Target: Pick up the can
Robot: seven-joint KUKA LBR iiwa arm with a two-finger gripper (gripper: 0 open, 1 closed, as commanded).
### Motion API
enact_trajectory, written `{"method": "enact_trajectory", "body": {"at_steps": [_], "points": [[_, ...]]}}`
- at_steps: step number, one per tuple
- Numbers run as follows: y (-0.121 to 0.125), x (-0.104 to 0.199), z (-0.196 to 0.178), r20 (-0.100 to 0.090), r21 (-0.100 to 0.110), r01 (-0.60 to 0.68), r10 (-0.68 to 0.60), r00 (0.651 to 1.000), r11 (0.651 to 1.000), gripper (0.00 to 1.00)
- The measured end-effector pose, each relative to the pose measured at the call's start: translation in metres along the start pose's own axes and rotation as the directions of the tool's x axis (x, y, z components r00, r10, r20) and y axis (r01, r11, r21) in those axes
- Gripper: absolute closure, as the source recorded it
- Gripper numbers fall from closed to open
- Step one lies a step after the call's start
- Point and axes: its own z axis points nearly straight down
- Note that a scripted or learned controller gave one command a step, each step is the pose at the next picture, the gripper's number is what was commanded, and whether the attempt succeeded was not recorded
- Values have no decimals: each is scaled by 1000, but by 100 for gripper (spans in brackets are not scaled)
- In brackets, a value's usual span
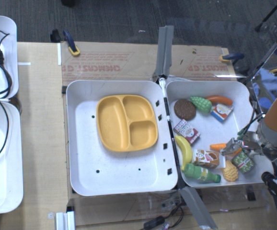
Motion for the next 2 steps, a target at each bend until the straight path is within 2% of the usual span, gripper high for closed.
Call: {"method": "enact_trajectory", "body": {"at_steps": [1,2], "points": [[61,79,-31,5,-2,-240,240,971,971,0],[43,11,-52,6,-1,-59,59,998,998,0]]}}
